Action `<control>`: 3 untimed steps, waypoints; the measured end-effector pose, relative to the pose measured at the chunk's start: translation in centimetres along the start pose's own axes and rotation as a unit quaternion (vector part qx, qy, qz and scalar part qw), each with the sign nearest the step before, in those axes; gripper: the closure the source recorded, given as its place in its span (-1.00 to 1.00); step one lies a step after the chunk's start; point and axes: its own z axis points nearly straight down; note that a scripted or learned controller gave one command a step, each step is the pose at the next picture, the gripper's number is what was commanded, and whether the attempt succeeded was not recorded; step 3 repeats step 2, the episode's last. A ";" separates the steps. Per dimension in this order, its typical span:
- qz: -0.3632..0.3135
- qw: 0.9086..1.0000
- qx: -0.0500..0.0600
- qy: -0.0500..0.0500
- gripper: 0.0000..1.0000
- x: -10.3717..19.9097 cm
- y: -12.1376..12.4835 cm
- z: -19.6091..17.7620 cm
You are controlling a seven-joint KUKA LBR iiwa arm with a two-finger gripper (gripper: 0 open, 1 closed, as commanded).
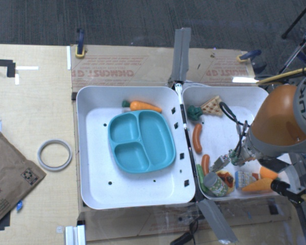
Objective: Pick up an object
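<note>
My gripper (225, 161) hangs low over the right bin (229, 89), near its front, under the orange wrist band. Just left of it lies a short red sausage (205, 163). In front of it are a grey can (215, 184), a red and yellow item (226, 178) and a small blue and white packet (243, 178). An orange carrot (256, 185) lies at the front right. Further back are a longer sausage (197, 137), a green broccoli piece (194, 112) and a waffle wedge (212, 106). I see nothing held in the gripper.
The left bin (86, 152) holds a teal divided plate (142, 140) and a carrot (144, 106) behind it. A tape roll (54, 154) and a cardboard box (7, 175) lie on the bench to the left. A grey post (181, 52) stands behind the bins.
</note>
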 end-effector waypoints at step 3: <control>-0.031 1.000 -0.001 -0.001 -1.00 -2.6 9.0 -1.4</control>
